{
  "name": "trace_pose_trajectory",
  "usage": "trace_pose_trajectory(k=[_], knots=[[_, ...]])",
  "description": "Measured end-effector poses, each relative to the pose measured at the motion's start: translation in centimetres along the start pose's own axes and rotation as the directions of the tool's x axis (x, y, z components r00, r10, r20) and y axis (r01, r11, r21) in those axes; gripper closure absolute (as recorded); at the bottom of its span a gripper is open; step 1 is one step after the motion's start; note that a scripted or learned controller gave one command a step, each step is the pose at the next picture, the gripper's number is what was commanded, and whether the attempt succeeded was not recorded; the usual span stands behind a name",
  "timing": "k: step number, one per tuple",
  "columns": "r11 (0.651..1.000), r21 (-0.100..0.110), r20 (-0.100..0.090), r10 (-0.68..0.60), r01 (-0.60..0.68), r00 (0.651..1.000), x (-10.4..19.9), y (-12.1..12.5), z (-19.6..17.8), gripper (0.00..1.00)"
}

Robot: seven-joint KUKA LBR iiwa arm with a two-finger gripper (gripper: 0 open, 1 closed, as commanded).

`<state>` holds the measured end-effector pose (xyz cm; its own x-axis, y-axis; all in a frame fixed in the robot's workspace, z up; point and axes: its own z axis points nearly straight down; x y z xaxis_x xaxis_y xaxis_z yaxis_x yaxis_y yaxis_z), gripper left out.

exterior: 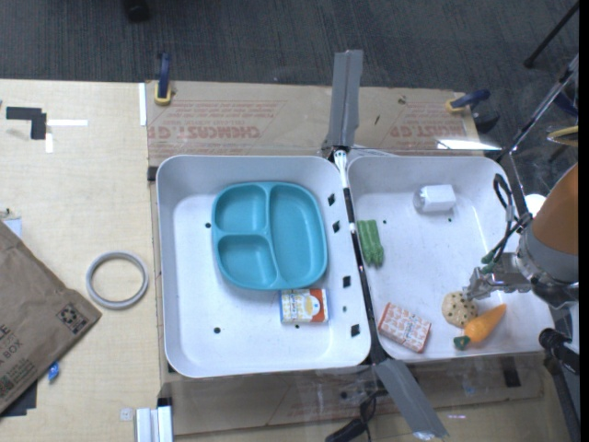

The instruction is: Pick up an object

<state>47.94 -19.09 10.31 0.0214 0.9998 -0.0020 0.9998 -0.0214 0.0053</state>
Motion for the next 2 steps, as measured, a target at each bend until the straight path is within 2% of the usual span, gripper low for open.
trace_pose_trajectory(k=[1,2], knots=[[1.0,0.0,0.0,0.0,0.0,1.0,0.0,0.0,0.0,0.0],[1.0,0.007,-0.002,0.012,-0.012,1.0,2.1,-0.3,1.2,0.0]])
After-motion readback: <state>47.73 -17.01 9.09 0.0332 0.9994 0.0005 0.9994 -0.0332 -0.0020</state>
